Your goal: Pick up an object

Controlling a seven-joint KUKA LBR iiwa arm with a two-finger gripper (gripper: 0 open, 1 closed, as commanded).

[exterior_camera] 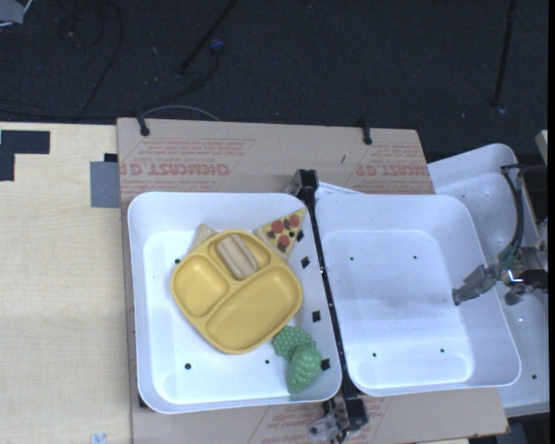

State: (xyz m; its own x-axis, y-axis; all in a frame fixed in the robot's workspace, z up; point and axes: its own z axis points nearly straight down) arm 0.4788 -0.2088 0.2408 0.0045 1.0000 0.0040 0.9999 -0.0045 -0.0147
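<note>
A dark carpeted floor (pixel 287 54) with loose cables runs across the top, and below it a pale wooden tabletop (pixel 46 294) carries a cardboard sheet (pixel 268 160) on which two shallow white bins sit side by side.

The left bin (pixel 153 340) holds everything: a yellow divided plate (pixel 250 308) lies near its middle, with a tan bread-like piece (pixel 236 255) resting in the plate's upper compartment. A toy pizza slice (pixel 285 231) lies just beside the plate's upper right edge, close to the wall shared with the other bin. A green bumpy toy, like a bunch of grapes (pixel 299 357), lies just below the plate toward the bin's lower right corner.

The right bin (pixel 398 294) shows a bare white floor with a few small dark dots.

The pincer (pixel 490 283) hangs at the right bin's right rim, well apart from the objects; nothing sits between its fingers, and how far they are parted cannot be told.
</note>
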